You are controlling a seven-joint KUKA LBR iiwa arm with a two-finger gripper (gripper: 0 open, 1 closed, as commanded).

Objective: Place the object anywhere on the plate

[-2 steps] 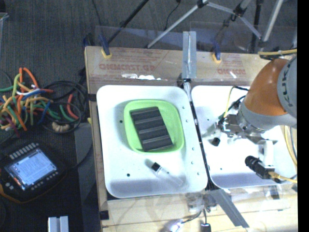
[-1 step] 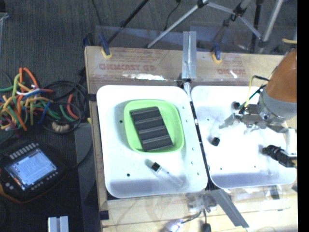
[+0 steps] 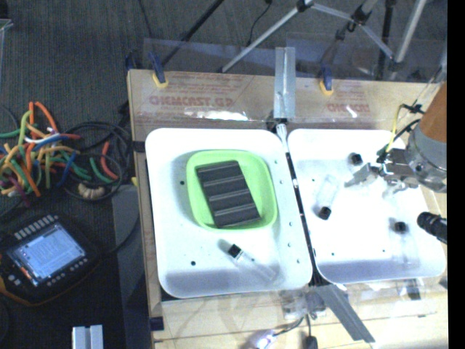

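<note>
One green plate [image 3: 266, 187], already bearing a dark ridged block [image 3: 228, 193], lies well left of the gripper [image 3: 378, 171] — in the other bin — grip state indiscernible.

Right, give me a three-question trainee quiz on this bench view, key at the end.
1. True or false: the dark ridged block lies on the green plate.
2. Which bin holds the green plate? A) left bin B) right bin C) neither
3. Fill in: the gripper is over the ____ bin.

Key: 1 true; 2 A; 3 right.
</note>
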